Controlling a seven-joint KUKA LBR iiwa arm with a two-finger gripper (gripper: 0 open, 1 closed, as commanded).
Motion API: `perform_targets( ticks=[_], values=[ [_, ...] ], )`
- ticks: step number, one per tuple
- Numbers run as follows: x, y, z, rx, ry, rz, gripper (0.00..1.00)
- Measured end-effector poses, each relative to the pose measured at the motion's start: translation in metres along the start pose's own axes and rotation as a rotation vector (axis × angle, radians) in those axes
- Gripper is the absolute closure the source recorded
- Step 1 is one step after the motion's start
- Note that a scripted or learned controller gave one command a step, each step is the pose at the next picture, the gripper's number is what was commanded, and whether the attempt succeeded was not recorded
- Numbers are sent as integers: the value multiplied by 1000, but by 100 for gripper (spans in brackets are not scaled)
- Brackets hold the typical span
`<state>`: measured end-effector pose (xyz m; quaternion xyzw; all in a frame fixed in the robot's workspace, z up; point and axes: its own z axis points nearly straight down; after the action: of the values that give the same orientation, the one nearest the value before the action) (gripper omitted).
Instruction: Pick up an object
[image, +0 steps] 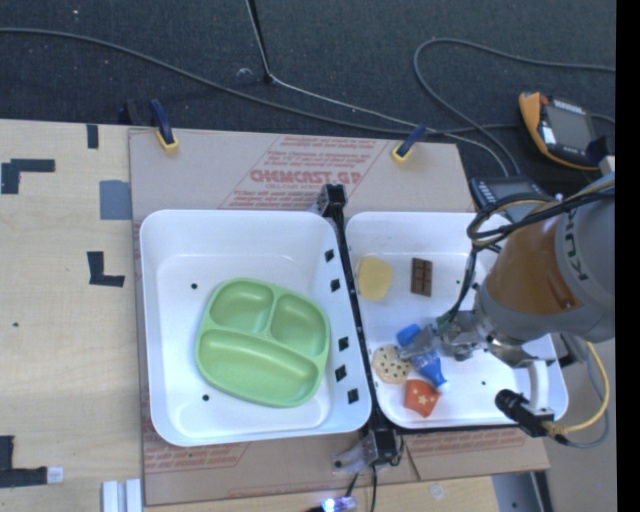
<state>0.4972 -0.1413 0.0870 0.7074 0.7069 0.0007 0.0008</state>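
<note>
From my remote seat, the gripper (432, 345) sat low in the right bin (455, 225), right of centre in the frame, and it came down over the blue object (410, 335). I could not tell whether anything was pinched; the metal parts blurred into the blue pieces there. A second blue piece (433, 372) lay just below the gripper tip, touching or nearly touching it. Just left of that, the round cookie (390, 365) lay against the divider side of the bin. Below the gripper, toward the bin's lower wall, sat the red-orange object (421, 398). Above, in the upper part of the same bin, the pale yellow piece (375, 278) and the brown chocolate bar (422, 276) lay side by side, apart from each other and well clear of the gripper. The arm (545, 285), grey with its orange band, reached in from the right edge, with black cables looping over it. In the left bin (165, 235), the green divided plate (264, 341) lay tilted at the centre. Both bins rested on a cardboard sheet (300, 170) clamped at its top edge with two blue-and-yellow clamps (160, 125).
</note>
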Motion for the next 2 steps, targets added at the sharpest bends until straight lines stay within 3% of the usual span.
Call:
perform_targets(
  ticks=[1,2],
  values=[
    [-1,1,-10,-4,-4,-1,100],
    [-7,9,-60,-1,-1,-2,100]
  ],
)
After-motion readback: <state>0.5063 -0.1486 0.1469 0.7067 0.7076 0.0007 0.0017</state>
